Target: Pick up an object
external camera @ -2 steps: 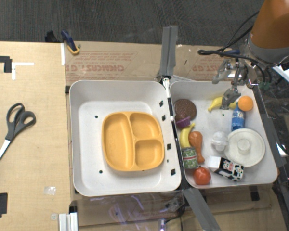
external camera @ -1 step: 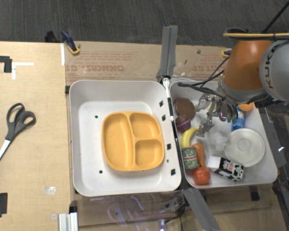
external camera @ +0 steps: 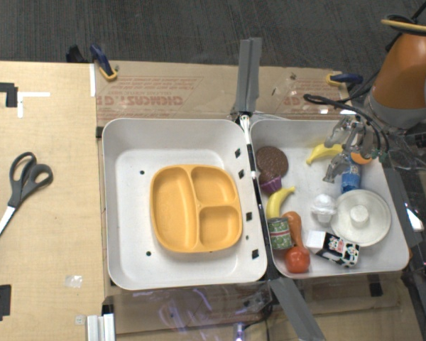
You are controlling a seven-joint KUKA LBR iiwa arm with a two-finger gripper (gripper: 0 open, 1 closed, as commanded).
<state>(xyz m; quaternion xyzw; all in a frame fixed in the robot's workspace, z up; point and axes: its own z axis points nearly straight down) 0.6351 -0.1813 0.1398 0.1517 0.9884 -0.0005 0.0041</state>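
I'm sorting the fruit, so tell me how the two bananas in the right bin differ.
The banana near the gripper lies at the back of the right bin, while the banana by the divider sits in the middle of the bin's left side. The first lies almost flat across the view; the second runs more up and down. The first lies beside a blue bottle; the second lies between a purple cupcake and a green can. Both are yellow and curved.

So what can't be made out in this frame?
- Two-finger gripper, camera view: too small and cluttered to tell its state or whether it holds anything.
- Small blue bottle: top hidden by the gripper.
- Small green-labelled can: label too small to read.
- Grey and orange arm: cut off by the right edge.
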